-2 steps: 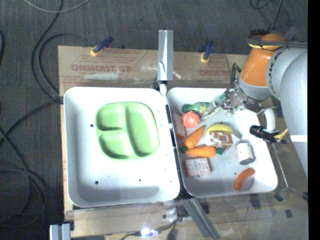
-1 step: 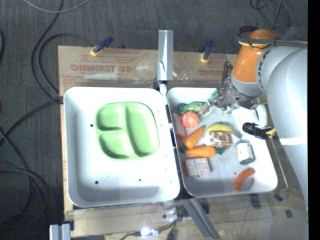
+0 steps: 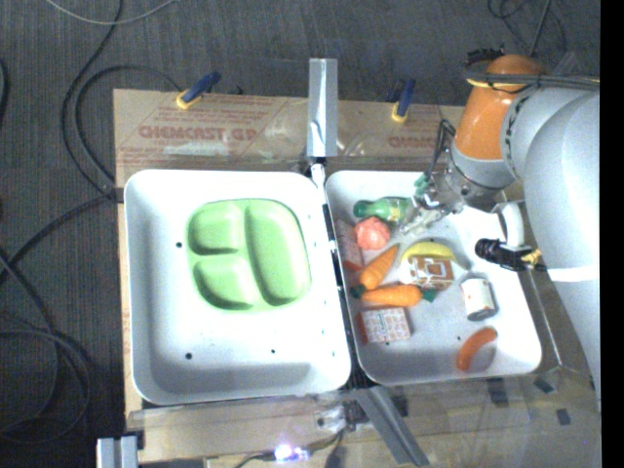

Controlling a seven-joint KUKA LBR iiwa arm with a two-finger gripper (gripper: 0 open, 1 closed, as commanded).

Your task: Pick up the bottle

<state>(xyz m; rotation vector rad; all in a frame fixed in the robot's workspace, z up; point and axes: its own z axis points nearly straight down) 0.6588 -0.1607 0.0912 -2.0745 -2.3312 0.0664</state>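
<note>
A green bottle (image 3: 382, 208) lies on its side near the back left of the right bin (image 3: 522, 344). My gripper (image 3: 426, 207) hangs low over the bin, just to the right of the bottle's right end and very close to it. From this view I cannot tell whether it touches the bottle. The grey arm with its orange band (image 3: 485, 125) reaches in from the right above it.
Crowded around the bottle are a pink-red fruit (image 3: 371, 232), two carrots (image 3: 379, 266), a yellow item (image 3: 432, 254), a small box (image 3: 387, 326), a white can (image 3: 477, 297) and an orange sausage (image 3: 476, 347). The left bin (image 3: 161, 354) holds a green divided plate (image 3: 250, 253).
</note>
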